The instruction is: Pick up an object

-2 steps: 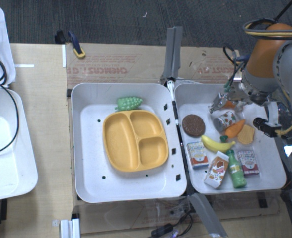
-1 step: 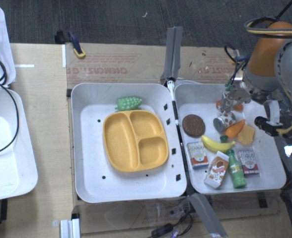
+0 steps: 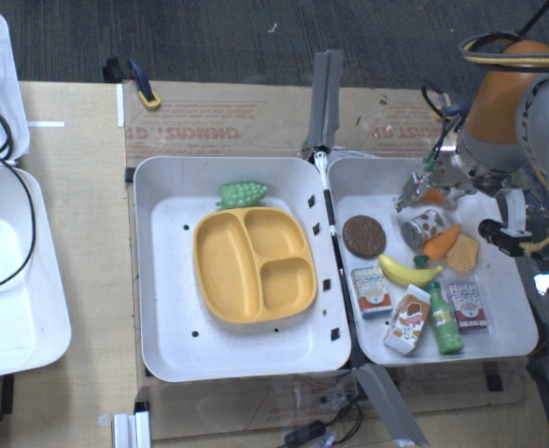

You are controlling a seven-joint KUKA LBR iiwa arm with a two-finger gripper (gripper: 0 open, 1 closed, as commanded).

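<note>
Gripper (image 3: 422, 192): seen low over the far part of the right bin (image 3: 527, 343); whether anything is pinched cannot be told.
Nearest object: a small printed cup (image 3: 426, 226) lies just in front of the gripper, toward the near side, on its side.
Neighbours: a carrot (image 3: 442, 242) is touching the cup; a cracker (image 3: 463, 253) and a banana (image 3: 408, 271) lie just beyond; a brown cookie (image 3: 363, 235) sits to the left.
Long axis: the carrot is laid diagonally, the banana nearly crosswise.
Open room: bare floor is left along the far wall; the near half is crowded with cartons (image 3: 406, 319) and a green bottle (image 3: 444, 318).
Left bin (image 3: 158, 278): a yellow divided plate (image 3: 254, 262) and green grapes (image 3: 242, 193) are held well apart from the arm.
</note>
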